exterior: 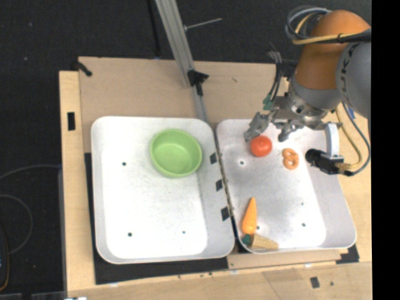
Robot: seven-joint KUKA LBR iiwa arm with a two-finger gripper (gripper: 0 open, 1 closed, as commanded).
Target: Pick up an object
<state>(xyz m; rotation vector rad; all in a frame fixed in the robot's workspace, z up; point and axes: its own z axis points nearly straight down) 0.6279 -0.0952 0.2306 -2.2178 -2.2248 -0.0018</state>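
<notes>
In the right bin [325,224] lie a red tomato [261,146], a small orange pretzel [290,159], an orange carrot [249,215] and a tan cone-shaped piece [264,243] at the front rim. My gripper [271,129] hangs over the bin's far end, just behind and above the tomato. It is open, with one finger to the tomato's left and the other toward the pretzel. Nothing is gripped between the fingers.
A green bowl [177,153] sits in the far part of the left bin [125,217]. A slanted metal pole [178,39] rises behind the bins. A black cable fitting [322,160] hangs at the right bin's right side.
</notes>
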